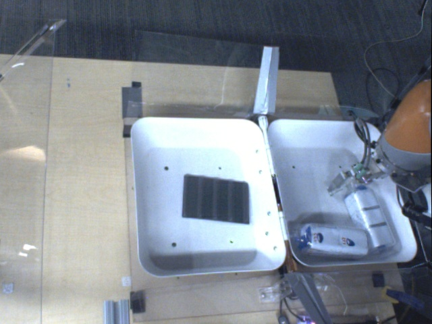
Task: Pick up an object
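Observation:
In the right bin (304,147), a clear plastic bottle (369,212) lies near the right wall. A white tube with blue print (334,239) rests along that bin's front wall. A dark ribbed rectangular pad (216,199) lies flat in the middle of the left bin (155,154). My gripper (352,176) hangs low in the right bin, just above the upper end of the clear bottle, under the orange band of the arm (408,123). I see nothing held in it.
A metal divider post (267,79) rises behind the seam between the bins. Cables (388,59) trail at the right, beside the arm. The wooden bench (67,181) spreads out to the left of the bins.

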Robot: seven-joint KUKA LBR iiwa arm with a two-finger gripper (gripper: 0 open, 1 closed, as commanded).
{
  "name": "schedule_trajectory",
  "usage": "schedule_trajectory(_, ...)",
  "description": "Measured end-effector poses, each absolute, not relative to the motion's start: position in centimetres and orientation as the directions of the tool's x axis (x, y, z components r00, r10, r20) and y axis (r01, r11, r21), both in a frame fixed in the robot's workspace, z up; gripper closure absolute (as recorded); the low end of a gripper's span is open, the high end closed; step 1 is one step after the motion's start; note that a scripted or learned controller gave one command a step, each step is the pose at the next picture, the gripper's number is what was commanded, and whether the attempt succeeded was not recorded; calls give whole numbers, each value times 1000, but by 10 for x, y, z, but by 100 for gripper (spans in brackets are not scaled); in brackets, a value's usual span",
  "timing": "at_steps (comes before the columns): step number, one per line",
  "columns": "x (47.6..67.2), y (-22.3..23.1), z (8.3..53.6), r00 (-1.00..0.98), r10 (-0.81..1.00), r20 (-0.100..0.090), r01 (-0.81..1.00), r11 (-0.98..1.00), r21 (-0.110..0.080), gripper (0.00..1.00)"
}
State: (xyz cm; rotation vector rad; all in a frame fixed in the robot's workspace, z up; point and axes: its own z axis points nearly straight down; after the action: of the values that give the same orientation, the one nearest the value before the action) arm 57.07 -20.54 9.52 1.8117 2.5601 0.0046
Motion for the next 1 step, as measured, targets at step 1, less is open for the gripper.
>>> schedule_trajectory(1, 539, -172, 142, -350, 937, -5, 936, 351, 11, 0)
